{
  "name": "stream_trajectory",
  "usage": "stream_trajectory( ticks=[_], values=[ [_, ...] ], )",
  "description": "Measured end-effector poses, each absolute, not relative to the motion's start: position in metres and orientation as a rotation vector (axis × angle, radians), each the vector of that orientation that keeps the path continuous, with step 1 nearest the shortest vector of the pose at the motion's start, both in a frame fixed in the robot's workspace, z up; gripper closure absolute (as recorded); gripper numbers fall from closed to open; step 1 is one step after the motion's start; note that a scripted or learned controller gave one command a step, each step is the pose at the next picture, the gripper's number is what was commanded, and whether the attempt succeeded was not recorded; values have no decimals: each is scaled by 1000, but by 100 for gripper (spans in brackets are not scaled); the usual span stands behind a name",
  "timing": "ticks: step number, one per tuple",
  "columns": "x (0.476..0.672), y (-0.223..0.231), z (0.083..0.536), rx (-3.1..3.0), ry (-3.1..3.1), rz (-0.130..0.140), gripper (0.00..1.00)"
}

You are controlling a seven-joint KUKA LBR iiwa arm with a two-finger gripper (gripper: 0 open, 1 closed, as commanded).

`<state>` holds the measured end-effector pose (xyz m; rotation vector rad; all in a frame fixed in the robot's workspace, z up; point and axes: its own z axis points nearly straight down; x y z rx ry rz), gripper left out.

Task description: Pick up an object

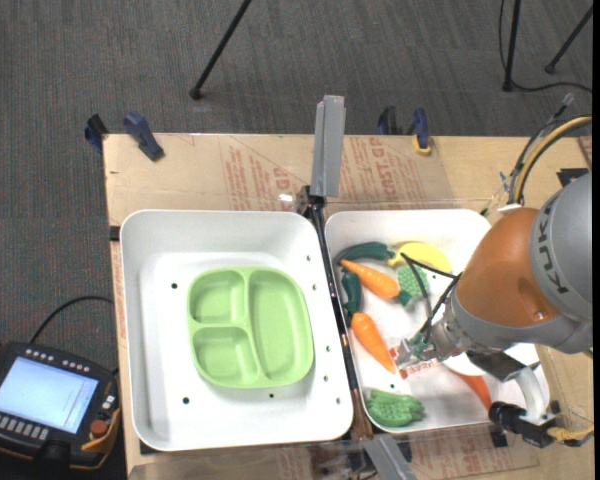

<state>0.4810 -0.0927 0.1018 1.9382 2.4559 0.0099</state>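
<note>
Down in front on the left, on the carpet: a control pad [45,398] with a lit screen.

Next, two white bins side by side on a brown cardboard bench top [210,168]. In the left bin [140,268], a light green plate [250,326] with three sections, lying flat in the middle.

In the right bin [450,218], a pile of toy food. Nearest the front rim, a bumpy green toy [395,406]. Off to its right, an orange piece [477,388], partly hidden under the arm. Just behind the bumpy toy, a carrot [372,340] lying slanted by the bin's left wall. Right beside that carrot, low over the bin floor, the gripper [415,353], at the end of the grey and orange arm [520,278] coming in from the right. Open or closed: cannot tell. Nothing seen held in it.

Farther back, a second carrot [372,279], a curved dark green toy [352,293] to its left, and a yellow toy [420,256] near the back wall.

Past the bins, blue clamps [140,133] on the bench edge. Farthest off, black stand legs [225,38] on the grey carpet.
</note>
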Motion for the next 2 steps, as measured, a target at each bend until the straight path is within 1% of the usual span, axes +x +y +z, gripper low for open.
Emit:
stream_trajectory(
  ticks=[1, 2],
  values=[
    [480, -92, 101, 1938, 2459, 9, 0],
    [499, -88, 91, 1948, 2460, 1, 0]
  ],
)
